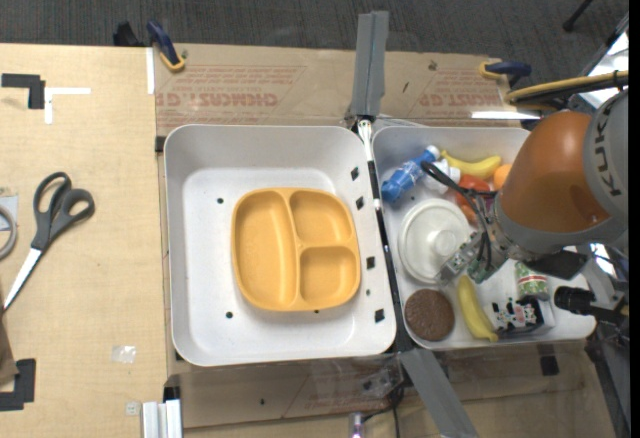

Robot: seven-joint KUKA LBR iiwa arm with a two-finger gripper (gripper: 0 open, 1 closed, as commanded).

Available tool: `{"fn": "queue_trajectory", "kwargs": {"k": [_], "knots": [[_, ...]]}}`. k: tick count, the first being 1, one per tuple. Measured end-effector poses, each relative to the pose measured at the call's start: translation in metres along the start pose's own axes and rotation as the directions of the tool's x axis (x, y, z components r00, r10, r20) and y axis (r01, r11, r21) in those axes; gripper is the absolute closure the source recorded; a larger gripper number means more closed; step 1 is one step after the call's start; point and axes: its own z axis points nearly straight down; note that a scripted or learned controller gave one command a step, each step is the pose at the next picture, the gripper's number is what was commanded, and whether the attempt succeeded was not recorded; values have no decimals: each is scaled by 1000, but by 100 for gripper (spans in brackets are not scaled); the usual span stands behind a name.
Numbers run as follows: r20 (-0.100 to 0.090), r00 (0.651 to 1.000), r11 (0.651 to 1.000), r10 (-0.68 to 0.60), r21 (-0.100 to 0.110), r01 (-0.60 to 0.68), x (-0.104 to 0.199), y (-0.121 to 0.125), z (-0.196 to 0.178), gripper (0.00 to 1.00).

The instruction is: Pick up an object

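Arm reaching into right bin [590, 326] from right, gripper [470, 259] hovering low between white bowl [432, 236] and banana [474, 308], likely lining up a pick. Gripper state: cannot tell. Left bin [190, 226] holding yellow divided plate [296, 248], well apart.

Surfaces and finishes — bench and bins

Both bins [190, 256] look like smooth white plastic with a soft sheen; the divided yellow plate [296, 249] is matt plastic. The bench top [80, 326] reads as pale wood, the sheet behind the bins [260, 96] as printed brown cardboard. Scissors [45, 226] — dark plastic handles, bright metal blades. The arm's orange band [550, 176] is glossy.
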Motion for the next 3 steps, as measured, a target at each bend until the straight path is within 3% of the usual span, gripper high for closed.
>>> {"fn": "queue_trajectory", "kwargs": {"k": [1,2,3], "knots": [[1,1000,1000,10,-1,-10,30,53,-117,100],[2,941,941,-340,0,340,-15,-10,-105,100],[2,958,958,-287,-1,287,16,108,-126,100]]}}
